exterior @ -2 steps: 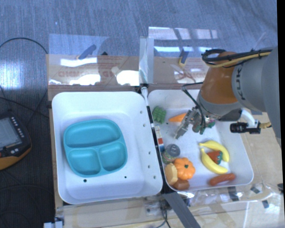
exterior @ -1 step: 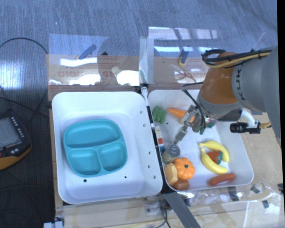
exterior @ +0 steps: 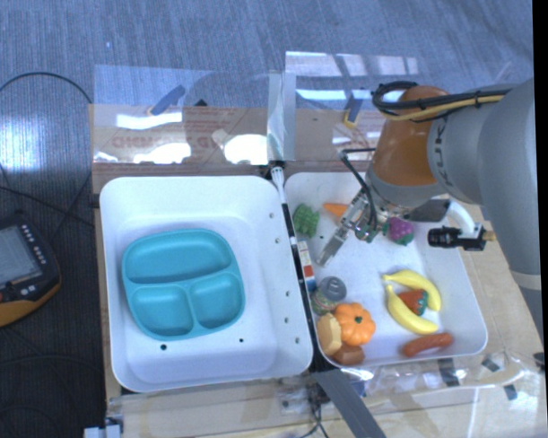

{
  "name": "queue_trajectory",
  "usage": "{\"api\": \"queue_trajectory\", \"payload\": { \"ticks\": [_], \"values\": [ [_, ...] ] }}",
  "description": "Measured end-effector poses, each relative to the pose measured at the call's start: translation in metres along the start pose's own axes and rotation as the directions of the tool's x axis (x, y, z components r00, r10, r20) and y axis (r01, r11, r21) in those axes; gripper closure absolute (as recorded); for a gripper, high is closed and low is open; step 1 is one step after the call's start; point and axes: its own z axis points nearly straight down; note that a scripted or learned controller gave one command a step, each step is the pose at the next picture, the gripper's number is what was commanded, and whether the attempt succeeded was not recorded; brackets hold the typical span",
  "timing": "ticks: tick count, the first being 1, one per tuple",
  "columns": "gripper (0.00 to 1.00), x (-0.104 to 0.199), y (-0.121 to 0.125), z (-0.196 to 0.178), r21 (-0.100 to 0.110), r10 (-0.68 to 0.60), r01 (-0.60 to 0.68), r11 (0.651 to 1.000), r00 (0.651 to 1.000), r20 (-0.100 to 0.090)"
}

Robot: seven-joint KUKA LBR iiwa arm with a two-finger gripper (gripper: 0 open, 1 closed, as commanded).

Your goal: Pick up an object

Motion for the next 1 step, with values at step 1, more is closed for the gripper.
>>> {"api": "queue_trajectory", "payload": {
  "ticks": [1],
  "values": [
    [0.00,-0.0286,-0.0683,0.0002,0.000,-0.073,0.073,0.997,0.997,0.002]
  ]
}}
